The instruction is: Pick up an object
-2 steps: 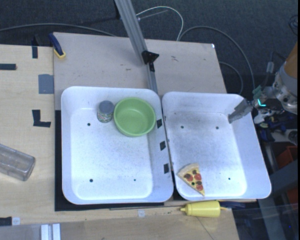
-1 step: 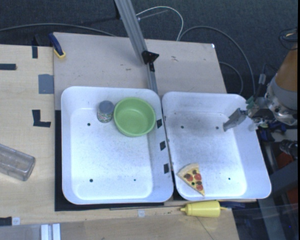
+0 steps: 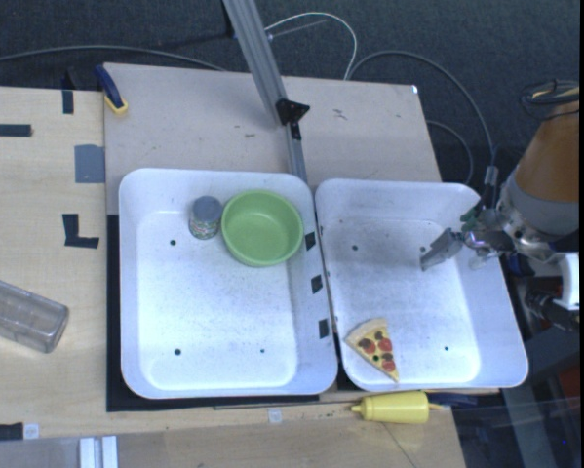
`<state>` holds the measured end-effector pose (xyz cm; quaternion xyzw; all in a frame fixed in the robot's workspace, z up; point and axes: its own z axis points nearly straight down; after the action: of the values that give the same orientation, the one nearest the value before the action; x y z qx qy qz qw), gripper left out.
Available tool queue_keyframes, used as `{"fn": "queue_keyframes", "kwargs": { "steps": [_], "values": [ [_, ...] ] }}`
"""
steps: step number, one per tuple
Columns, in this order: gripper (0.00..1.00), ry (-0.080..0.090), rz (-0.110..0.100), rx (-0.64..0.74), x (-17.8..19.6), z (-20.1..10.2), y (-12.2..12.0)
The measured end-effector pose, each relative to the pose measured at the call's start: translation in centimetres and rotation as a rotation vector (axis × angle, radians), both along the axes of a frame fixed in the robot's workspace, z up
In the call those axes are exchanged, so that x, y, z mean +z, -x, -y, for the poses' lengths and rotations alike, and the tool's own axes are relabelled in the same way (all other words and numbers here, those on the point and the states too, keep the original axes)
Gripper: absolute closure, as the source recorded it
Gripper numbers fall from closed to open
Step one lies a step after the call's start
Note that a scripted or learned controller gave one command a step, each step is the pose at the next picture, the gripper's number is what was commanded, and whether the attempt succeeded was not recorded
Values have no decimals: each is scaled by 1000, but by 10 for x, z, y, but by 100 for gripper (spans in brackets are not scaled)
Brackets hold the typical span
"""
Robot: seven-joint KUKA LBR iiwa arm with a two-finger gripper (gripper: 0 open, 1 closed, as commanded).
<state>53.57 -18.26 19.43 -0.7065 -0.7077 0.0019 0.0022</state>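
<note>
Two white bins sit side by side. Over the right bin (image 3: 486, 359), near its right wall, hangs the gripper (image 3: 436, 253); whether it is released or clenched cannot be told. A pizza slice (image 3: 374, 344) lies in that bin's near left corner, well apart from the gripper. Left of this bin, a green bowl (image 3: 262, 227) and a small can (image 3: 205, 216) touch in the left bin (image 3: 136, 291).

Yellow squeeze bottle (image 3: 393, 408) lies on its side at bench's near edge, just below right bin. Clear plastic cylinder (image 3: 19, 313) lies on wooden surface near its left edge. Blue-and-yellow clamp (image 3: 110, 90) at bench's far left corner. Grey metal pole (image 3: 256, 42) slants over far edge.
</note>
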Motion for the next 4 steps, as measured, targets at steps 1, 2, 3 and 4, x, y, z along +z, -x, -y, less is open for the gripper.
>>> {"fn": "queue_keyframes", "kwargs": {
  "steps": [1,2,3,4],
  "values": [
    [0,-1,-2,1,-62,-6,-4],
    [100,0,2,1,-48,-6,-5],
    [100,2,11,0,15,-6,-4],
    [100,2,10,0,59,-3,-10]
  ]
}}
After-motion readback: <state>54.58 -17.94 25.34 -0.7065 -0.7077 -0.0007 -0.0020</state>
